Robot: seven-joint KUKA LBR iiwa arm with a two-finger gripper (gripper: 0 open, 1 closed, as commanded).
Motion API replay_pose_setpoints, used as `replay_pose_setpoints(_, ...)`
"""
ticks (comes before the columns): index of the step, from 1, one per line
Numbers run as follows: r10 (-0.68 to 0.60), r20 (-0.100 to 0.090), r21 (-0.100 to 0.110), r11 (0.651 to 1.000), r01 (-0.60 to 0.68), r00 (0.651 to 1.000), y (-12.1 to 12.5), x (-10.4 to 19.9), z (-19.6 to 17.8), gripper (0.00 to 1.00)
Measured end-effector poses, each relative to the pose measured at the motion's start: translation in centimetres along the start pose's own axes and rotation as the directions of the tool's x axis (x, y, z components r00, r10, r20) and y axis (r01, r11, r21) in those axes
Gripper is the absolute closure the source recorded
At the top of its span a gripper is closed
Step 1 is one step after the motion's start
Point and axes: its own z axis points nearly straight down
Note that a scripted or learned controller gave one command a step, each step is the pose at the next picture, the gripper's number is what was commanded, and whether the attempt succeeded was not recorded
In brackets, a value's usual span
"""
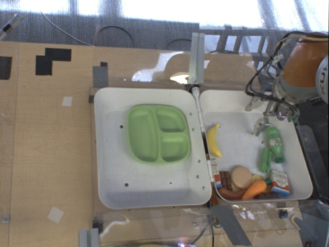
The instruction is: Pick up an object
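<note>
**Gripper hovers at the green bottle, and the crowd below is the danger**

The arm [303, 66] comes in from three o'clock over the right bin [231, 122], and the gripper [264, 118] sits low at the bin's upper right. Whether it is clenched or released cannot be told from here; nothing shows between it.

The left bin [110, 153] carries only the green divided plate [158, 134], so the pickings are all on the right. The likeliest target is the green bottle [273, 143], just below the gripper near the bin's three o'clock wall. Its long axis runs roughly twelve to six, tipped slightly, and which end is the neck cannot be told.

The risks? That wall is close, so a descent could clip the rim or pin the bottle against it. A grip along the axis would likely slide off. A slimmer green piece [265, 159] lies right beside it and could be snagged too.

The banana [214, 140] lies apart at nine o'clock, running twelve to six, curved.
</note>
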Motion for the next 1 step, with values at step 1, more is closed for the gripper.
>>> replay_pose_setpoints(1,0.17,-0.003,0.0,0.985,-0.17,0.985,-0.13,4.88,0.07,0.0)
